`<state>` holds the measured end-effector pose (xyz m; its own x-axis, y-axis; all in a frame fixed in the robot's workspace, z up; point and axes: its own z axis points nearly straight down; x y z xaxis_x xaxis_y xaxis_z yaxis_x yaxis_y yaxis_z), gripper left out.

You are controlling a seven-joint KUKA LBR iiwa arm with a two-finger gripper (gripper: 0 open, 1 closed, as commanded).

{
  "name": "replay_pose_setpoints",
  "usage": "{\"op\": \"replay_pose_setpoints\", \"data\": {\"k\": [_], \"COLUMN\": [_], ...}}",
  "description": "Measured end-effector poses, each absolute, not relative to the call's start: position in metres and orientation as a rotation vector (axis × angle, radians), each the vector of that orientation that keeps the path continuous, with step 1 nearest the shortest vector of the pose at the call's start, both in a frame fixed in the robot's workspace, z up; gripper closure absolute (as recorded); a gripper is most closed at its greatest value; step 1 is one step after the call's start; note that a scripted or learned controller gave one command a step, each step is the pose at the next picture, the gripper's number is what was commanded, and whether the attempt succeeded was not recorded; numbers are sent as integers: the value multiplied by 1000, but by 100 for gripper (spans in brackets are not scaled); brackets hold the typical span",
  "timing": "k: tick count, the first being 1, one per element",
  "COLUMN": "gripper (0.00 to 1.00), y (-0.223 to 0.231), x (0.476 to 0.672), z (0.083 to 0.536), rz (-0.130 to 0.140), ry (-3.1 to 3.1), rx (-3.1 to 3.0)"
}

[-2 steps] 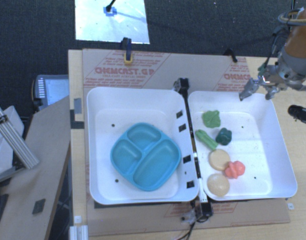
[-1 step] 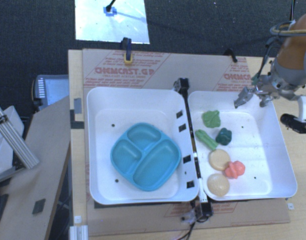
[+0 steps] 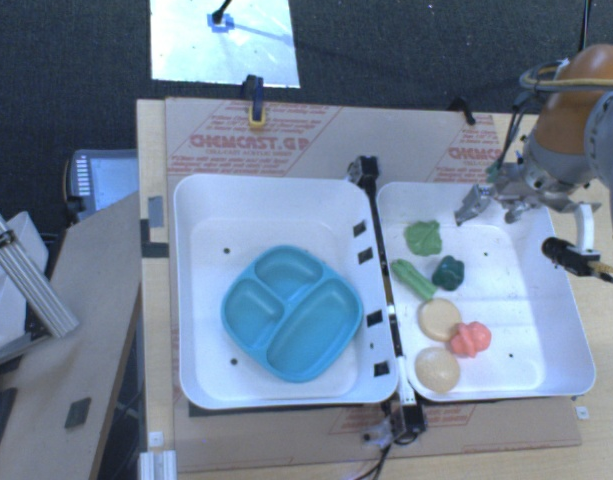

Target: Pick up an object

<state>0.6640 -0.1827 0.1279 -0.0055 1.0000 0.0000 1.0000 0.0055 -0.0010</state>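
Observation:
The right bin (image 3: 556, 298) holds several toy foods. A light green leafy piece (image 3: 423, 237) lies near its back left, with a dark green broccoli (image 3: 447, 272) and a long green pod (image 3: 413, 279) just in front. Nearer the front sit a tan disc (image 3: 439, 319), a pink piece (image 3: 470, 339) and a cream round piece (image 3: 437, 369). My gripper (image 3: 492, 206) hovers over the bin's back edge, right of and behind the leafy piece. Its fingers are spread, with nothing between them.
The left bin (image 3: 201, 228) holds a blue divided plate (image 3: 291, 311). A black-clipped divider (image 3: 374, 268) separates the two bins. The right half of the right bin is bare white floor. A cardboard sheet (image 3: 286, 138) lies under the bins.

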Motion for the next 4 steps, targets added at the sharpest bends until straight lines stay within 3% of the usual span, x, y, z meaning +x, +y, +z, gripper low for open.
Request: {"op": "replay_pose_setpoints", "data": {"k": [1, 2, 4], "gripper": [100, 100, 100], "y": [-183, -181, -176], "x": [666, 659, 668], "z": [142, 193, 282], "rz": [-5, -6, -6], "ry": [-2235, -2232, -2233], "rx": [-2217, -2221, -2219]}}
